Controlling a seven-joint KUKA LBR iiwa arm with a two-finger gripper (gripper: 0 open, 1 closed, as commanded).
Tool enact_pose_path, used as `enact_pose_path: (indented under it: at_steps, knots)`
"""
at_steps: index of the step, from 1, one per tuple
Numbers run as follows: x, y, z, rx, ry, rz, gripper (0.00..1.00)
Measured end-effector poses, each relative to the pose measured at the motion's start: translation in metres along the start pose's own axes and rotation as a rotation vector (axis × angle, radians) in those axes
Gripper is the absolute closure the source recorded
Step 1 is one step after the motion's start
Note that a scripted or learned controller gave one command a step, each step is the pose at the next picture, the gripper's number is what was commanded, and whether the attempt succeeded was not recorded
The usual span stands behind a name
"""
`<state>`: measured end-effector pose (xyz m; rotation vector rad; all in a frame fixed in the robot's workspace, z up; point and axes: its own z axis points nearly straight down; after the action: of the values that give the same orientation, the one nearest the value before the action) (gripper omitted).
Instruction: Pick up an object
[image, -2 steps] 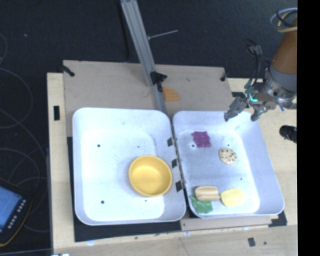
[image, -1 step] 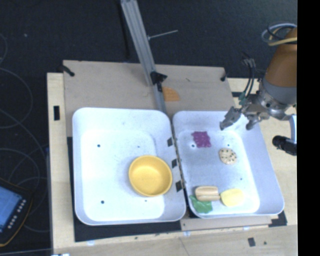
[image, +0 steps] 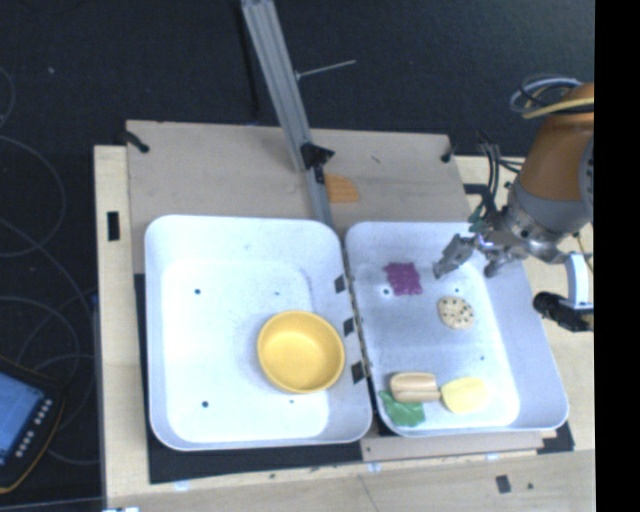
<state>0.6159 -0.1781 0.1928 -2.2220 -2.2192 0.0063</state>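
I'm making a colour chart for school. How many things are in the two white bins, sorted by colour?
Yellow: 2, the round yellow plastic bowl and the small yellow lemon-shaped toy
Purple: 1, the flat purple square piece
Tan: 2, the round speckled tan cookie and the tan bread-roll-shaped toy
Green: 1, the flat green leaf-like piece
Total: 6

Bowl (image: 300, 351) in left bin (image: 180, 250)

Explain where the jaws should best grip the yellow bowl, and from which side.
Probably the yellow bowl's rim, from above: it sits upright and open in the left bin, so one jaw can drop inside and one outside the thin wall.
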Motion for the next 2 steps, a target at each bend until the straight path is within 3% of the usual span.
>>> enact_pose_path:
  at_steps: [1,2]
  knots:
    - [-0.003,-0.004,0.043,0.0,0.0,0.0,0.0]
    - [-0.004,-0.002,0.028,-0.008,-0.001,0.003,1.0]
